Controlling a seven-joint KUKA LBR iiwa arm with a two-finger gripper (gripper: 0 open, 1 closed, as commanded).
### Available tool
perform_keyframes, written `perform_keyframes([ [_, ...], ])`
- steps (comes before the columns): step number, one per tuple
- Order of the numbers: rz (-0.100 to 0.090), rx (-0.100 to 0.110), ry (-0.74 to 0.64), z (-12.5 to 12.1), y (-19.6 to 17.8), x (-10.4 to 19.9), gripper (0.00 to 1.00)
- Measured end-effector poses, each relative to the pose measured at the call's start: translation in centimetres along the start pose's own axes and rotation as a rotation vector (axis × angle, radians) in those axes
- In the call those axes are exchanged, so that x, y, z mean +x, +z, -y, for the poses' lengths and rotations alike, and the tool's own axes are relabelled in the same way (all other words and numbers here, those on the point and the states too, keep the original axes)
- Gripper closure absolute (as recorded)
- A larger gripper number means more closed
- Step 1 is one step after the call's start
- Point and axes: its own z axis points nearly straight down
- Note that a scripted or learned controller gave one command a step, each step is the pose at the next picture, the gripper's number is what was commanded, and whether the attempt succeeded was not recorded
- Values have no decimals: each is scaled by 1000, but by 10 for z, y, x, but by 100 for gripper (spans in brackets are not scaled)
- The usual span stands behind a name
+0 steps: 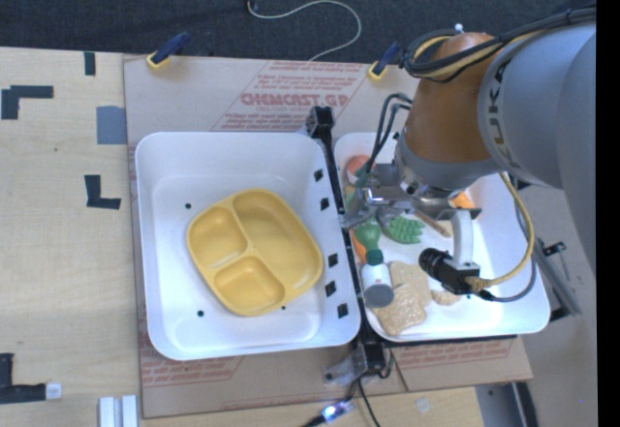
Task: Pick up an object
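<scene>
The gripper is down in the right bin, among small toys. I cannot tell its state. A yellow plate lies in the left bin.

Single fixed camera high above the counter, looking down at a slant, both white bins fully framed at middle distance, arm entering from the view's right, dark floor beyond

A light wooden surface carries a cardboard sheet printed with red lettering. On the sheet, two shallow white bins sit side by side, touching: the left bin and the right bin.
</scene>
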Motion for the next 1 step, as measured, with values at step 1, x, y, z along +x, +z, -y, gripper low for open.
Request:
perform_keyframes([
  [1, -1, -7, 2, 53, -16, 25, 100],
])
